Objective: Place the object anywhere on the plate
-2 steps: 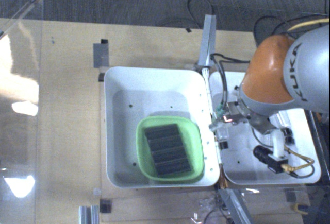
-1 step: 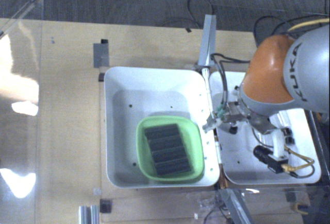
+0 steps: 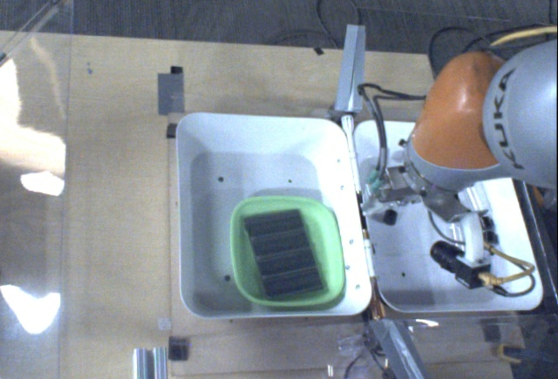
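Because the arm's orange wrist (image 3: 462, 111) hangs over the right bin (image 3: 514, 303), it hides the claw, so I cannot tell its state. A dark ridged block (image 3: 281, 254) already lies on the green plate (image 3: 241, 233) in the left bin (image 3: 253, 146).

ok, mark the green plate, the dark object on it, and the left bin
plate (image 3: 246, 216): camera view, bare green rim at its upper left.
dark object (image 3: 282, 255): camera view, middle of its ribbed top.
left bin (image 3: 253, 151): camera view, bare white floor above the plate.
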